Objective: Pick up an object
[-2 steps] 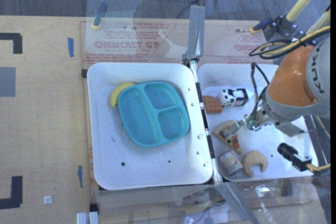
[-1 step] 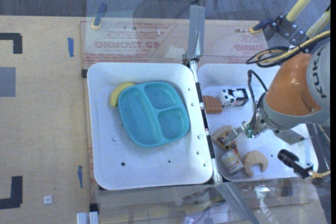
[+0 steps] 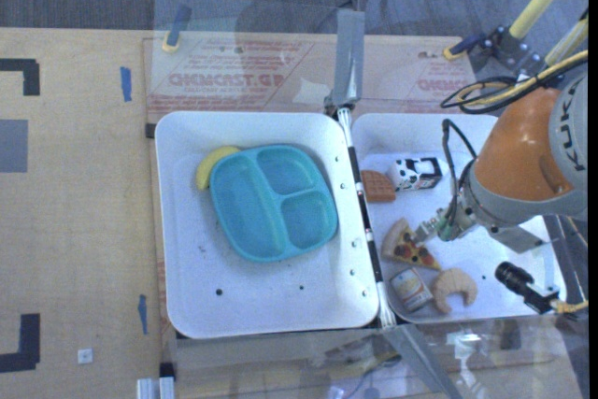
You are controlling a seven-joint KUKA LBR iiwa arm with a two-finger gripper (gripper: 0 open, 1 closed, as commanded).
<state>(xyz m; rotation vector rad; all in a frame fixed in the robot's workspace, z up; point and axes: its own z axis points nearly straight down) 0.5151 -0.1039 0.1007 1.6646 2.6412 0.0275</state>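
The grey arm with its orange band is reaching in over the right white bin [image 3: 422, 124], and its hand [image 3: 447, 225] is hanging low just beside the triangular pizza-slice toy [image 3: 409, 246]; whether the hand is open or closed I cannot tell from here. Nothing is showing in its grasp. Around it, things are crowding the bin floor: a black-and-white cow-patterned carton [image 3: 417, 172] is lying toward the far side, a brown bread-like piece [image 3: 378, 186] is sitting against the dividing wall, a small round tin [image 3: 409, 288] is resting near the front edge, and a tan croissant [image 3: 453, 287] is lying just beside it. In the left white bin [image 3: 177, 229], a teal three-compartment plastic plate [image 3: 273, 201] is covering part of a yellow banana [image 3: 209, 164]. Both bins are sitting on the wooden worktop [image 3: 65, 229].
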